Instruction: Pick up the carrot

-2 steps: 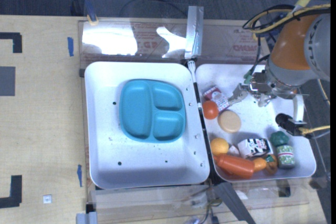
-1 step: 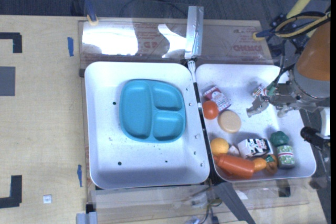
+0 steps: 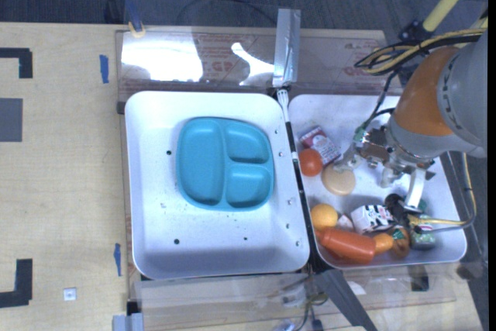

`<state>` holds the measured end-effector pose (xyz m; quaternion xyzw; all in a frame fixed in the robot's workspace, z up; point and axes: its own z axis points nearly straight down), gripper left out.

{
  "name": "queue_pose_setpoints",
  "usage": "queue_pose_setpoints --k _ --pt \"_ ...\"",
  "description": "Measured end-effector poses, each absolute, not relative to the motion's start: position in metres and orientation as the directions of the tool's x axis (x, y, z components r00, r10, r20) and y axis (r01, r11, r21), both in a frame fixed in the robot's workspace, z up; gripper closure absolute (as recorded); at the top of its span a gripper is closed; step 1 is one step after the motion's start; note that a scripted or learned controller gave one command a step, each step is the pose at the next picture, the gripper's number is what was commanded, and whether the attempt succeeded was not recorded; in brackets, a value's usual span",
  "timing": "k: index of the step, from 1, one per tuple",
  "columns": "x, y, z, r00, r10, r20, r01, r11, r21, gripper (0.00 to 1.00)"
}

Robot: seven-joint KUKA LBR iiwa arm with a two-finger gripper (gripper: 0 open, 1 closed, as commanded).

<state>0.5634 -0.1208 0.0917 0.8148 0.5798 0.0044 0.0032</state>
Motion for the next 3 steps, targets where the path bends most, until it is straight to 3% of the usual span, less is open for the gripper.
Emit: queue_pose_setpoints --k 1,2,3 --pt "0.593 -0.094 0.093 0.273 0.962 0.000 0.962 -0.273 0.018 0.00" --pt "0.625 -0.100 0.125 0.242 0.970 0.000 0.970 -0.242 0.004 0.00" --pt "0.667 -0.125 0.115 0.422 0.906 -0.001 0.906 -0.422 0.001 0.00"
